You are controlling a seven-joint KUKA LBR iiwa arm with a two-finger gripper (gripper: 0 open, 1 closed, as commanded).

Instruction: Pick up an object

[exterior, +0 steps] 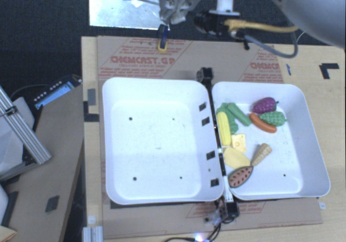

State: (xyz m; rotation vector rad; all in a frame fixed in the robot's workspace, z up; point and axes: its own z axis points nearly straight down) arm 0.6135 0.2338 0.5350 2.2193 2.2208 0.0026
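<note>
Several toy foods lie in the right bin [311, 143]: a yellow corn cob [223, 127] against its left wall, green pea pods [236, 115], a purple piece [265, 105], a green bumpy piece [274, 118], an orange sausage [262, 123], a yellow cheese cube [238, 142], a pale yellow slice [236, 158], a cream cone [260, 154] and a brown oval piece [240, 176]. My gripper [174, 15] hangs high at the top of the view, beyond the far edge of the left bin [157, 138] and well away from the toys. I see nothing in its grasp.
Both bins sit on a cardboard sheet [140, 60]. A small blue and yellow clip [162, 38] stands on the sheet's far edge, just below the gripper. A yellow cable [259, 26] runs along the arm. A metal frame [24, 133] stands at the left.
</note>
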